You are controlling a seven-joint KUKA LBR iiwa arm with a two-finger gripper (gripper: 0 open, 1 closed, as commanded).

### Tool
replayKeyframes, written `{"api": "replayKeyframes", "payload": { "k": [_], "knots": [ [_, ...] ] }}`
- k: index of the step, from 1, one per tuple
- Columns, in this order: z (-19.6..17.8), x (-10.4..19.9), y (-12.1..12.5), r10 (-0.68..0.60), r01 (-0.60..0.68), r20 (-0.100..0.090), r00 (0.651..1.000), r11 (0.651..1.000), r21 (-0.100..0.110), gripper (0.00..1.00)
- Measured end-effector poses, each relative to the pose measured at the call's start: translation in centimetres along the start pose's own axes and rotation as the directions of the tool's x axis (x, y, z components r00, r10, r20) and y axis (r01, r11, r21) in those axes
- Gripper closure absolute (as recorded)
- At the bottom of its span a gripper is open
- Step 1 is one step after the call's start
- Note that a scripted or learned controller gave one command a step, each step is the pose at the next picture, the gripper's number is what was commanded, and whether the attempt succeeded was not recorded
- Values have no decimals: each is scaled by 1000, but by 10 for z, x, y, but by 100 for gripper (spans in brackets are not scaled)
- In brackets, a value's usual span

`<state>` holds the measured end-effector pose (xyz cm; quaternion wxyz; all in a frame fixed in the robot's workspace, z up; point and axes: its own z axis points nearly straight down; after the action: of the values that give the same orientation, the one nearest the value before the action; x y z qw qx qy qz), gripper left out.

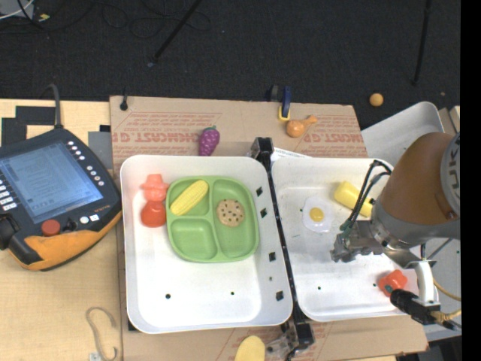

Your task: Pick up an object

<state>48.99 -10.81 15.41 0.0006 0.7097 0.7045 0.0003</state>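
The arm's orange band and grey wrist reach in from the right over the right bin [323, 307]. My gripper [344, 253] hangs low over that bin's floor, just below and right of a toy fried egg [317, 216]. A yellow block [347, 195] lies behind it, partly hidden by cables. A small red-orange toy [392, 282] sits at the bin's lower right. I see nothing between the fingers from here. In the left bin [195, 307], a green divided plate [197, 243] holds a corn cob [187, 196] and a cookie [231, 213]; a red-orange toy [153, 200] stands beside it.
A purple grape bunch [209, 139] and an orange pear-shaped toy [298, 126] lie on the cardboard behind the bins. A teach pendant [52, 194] rests at the left. A yellow object [249, 348] sits at the front edge, and an orange ball [376, 99] lies far back.
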Motion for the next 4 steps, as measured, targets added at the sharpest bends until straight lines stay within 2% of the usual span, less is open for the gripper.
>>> {"api": "replayKeyframes", "payload": {
  "k": [2, 3, 4],
  "knots": [
    [-75, 2, 1, -7, 7, 0, 1000, 1000, 0, 100],
    [-73, 58, 21, -12, 12, -3, 1000, 1000, 3, 100],
    [-62, 109, 28, -10, 10, -2, 1000, 1000, 6, 100]
  ]
}}
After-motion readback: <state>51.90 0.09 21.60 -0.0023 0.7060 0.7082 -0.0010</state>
